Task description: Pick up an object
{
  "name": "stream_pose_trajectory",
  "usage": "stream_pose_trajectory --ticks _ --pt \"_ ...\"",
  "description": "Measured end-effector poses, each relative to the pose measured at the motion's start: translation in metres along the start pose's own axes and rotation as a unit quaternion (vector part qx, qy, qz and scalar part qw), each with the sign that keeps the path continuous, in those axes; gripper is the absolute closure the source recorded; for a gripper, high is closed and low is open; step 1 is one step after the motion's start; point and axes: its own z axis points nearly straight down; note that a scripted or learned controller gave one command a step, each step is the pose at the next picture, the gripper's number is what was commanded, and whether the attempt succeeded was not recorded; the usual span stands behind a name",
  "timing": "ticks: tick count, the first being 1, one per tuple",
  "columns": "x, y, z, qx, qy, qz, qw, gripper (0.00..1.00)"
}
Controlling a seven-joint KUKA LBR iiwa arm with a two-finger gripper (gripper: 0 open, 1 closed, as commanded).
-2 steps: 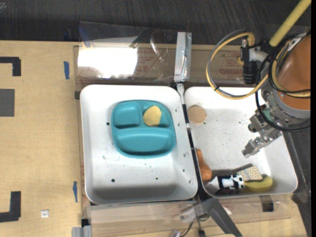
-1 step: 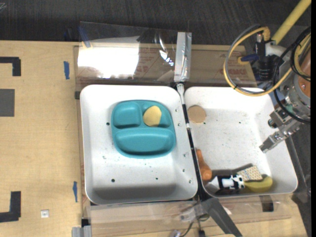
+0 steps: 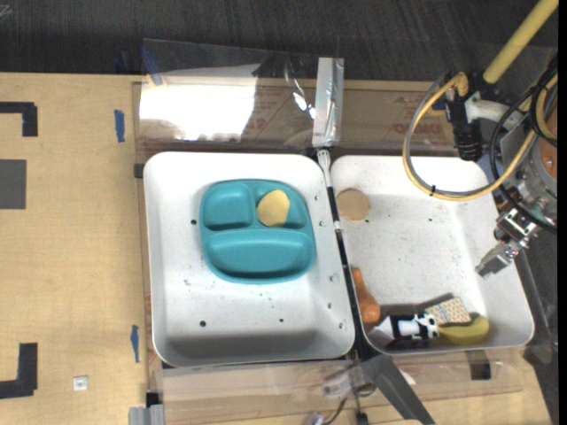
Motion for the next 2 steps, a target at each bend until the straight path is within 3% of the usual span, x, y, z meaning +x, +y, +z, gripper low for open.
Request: stream_pose_trajectory --ticks 1,2 --pt "0.028 0.012 -0.003 0.001 0.001 -0.155 0.988 1.0" --pt "0.077 0.026 -0.022 0.001 0.002 -0.334 0.9424 1.0"
